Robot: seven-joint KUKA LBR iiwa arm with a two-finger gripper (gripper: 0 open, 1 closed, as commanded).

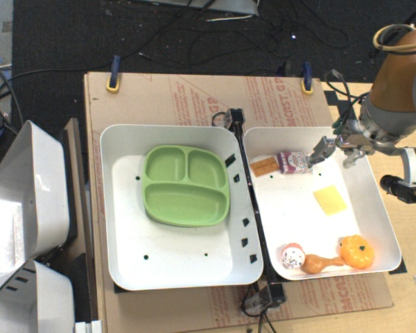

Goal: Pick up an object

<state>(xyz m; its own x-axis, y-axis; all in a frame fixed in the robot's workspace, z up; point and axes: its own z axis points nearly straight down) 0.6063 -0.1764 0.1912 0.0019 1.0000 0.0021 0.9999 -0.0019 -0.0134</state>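
Right bin (374,207) taken as reference. Gripper (336,151) hangs over its upper edge, fingers spread apart, nothing between them. Purple packet (293,161) lies just beside the near fingertip, an orange-brown bar (263,166) touching its far end. Yellow square (330,200) sits mid-bin. Orange pumpkin (356,251), orange gourd (320,262) and speckled ball (292,257) line the lower wall.
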